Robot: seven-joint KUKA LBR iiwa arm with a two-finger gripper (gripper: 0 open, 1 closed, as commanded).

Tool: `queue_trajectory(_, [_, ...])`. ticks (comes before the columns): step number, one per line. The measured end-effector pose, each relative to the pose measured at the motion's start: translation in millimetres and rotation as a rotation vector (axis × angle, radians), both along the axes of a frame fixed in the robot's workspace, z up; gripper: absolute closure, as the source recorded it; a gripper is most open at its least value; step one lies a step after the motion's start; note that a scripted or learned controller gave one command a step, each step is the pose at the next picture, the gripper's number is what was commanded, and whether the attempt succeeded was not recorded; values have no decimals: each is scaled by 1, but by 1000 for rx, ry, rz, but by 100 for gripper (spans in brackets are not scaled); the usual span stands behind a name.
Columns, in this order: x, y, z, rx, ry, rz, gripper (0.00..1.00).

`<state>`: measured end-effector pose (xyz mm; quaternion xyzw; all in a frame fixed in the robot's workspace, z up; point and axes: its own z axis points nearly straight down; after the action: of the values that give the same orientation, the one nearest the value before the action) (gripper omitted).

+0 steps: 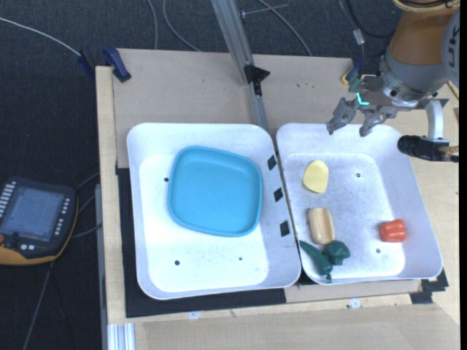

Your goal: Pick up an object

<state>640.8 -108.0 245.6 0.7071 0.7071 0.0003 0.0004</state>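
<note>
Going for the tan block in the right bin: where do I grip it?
Probably across the narrow middle of the tan block, coming straight down. It lies flat, long axis running near to far, both long sides free; only the green toy crowds its near end.

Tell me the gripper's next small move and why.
Probably lower and shift toward the yellow piece. The gripper hangs open over the right bin's far rim, holding nothing, and that piece lies nearest, apart from the tan block, the green toy and the red item.
</note>
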Motion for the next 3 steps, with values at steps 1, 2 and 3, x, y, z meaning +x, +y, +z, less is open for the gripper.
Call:
queue_trajectory(1, [0,0,0,0,0,0,0])
queue_trajectory(2, [-9,-1,-58,1,5,0,0])
queue_trajectory(3, [-7,-8,-117,0,6,0,0])
